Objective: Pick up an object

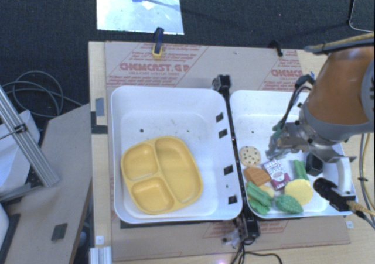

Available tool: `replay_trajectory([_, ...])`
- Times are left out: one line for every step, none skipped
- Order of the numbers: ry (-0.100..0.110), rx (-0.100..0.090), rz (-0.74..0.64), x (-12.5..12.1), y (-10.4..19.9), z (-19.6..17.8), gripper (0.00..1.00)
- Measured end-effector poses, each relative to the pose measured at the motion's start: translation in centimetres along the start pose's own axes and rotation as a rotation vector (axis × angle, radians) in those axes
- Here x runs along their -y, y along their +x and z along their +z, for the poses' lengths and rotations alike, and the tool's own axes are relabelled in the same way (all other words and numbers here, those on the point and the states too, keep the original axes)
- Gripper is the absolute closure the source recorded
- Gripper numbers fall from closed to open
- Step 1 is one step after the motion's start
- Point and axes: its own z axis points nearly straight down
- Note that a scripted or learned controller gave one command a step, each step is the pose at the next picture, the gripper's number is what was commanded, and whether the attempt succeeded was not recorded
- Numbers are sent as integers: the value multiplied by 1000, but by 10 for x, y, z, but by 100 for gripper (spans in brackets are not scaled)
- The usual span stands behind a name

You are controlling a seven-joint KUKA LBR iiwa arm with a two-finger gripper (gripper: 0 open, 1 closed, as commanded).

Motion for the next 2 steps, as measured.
replay_trajectory([-8,1,0,-1,51,9,100])
replay_trajectory([-10,0,-3,-2,140,-1,100])
